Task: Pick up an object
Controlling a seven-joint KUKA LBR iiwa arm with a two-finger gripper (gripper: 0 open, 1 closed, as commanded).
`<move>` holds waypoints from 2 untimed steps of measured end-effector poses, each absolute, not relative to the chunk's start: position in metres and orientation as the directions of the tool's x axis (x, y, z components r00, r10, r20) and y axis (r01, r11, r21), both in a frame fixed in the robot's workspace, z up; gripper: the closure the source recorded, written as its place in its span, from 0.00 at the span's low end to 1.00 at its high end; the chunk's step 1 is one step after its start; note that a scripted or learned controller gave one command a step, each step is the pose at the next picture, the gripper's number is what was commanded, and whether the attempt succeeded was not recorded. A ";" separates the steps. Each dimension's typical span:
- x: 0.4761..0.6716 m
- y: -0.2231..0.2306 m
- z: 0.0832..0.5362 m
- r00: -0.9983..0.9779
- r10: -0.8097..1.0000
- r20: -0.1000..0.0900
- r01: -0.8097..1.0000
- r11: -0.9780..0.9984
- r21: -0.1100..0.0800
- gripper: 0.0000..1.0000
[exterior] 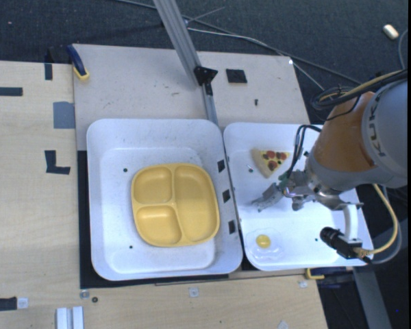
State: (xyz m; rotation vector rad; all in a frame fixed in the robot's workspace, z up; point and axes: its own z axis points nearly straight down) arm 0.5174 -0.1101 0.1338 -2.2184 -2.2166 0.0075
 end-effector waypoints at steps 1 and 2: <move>0.518 -0.111 0.085 0.001 1.000 -0.002 1.000 -0.001 0.001 0.00; 0.519 -0.111 0.097 -0.001 1.000 -0.003 1.000 0.001 0.006 1.00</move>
